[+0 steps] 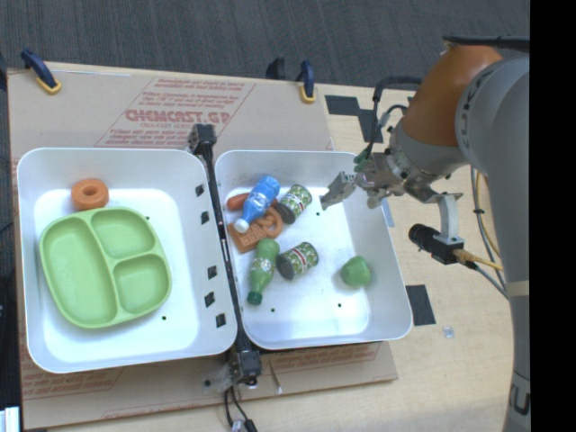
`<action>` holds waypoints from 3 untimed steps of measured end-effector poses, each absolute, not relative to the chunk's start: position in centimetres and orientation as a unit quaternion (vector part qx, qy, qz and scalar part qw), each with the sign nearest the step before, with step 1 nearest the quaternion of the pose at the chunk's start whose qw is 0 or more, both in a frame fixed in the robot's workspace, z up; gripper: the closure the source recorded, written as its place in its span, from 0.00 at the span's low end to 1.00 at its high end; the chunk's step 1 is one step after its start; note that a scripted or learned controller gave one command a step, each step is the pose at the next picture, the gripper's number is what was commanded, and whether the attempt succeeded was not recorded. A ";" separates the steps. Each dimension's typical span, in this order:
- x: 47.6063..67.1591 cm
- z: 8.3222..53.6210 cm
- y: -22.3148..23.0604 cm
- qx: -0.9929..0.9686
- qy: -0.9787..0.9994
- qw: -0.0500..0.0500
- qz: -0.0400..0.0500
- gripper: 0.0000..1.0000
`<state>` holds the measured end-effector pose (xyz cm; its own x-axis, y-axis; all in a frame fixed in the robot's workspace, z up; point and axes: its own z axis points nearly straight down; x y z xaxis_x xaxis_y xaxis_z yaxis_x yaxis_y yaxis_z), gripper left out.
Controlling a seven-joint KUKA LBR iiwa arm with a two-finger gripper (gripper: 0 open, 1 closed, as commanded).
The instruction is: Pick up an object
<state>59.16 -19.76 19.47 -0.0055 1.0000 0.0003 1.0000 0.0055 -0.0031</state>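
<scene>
The gripper (346, 187) hung over the right bin's (389, 277) upper right edge, and I cannot tell how it stood. The blue bottle (261, 196), two cans and green ball (355, 272) lay inside, apart from it.

robot lab | clamped cardboard (180, 111) bench | white bins (378, 322) | carpet (225, 12)

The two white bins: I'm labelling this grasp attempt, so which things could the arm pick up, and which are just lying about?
Pickable, right bin:
blue plastic bottle
green plastic bottle
two dark cans
green rounded lump
orange-brown flat piece

Lying about:
green divided tray
orange ring
cardboard sheet
blue clamps
</scene>
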 end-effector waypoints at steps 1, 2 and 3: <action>53.5 10.9 -20.9 -0.705 -0.709 0.001 0.000 0.00; 47.6 9.2 -21.1 -0.705 -0.710 0.002 0.001 0.00; 47.8 10.3 -21.2 -0.702 -0.712 0.000 0.001 1.00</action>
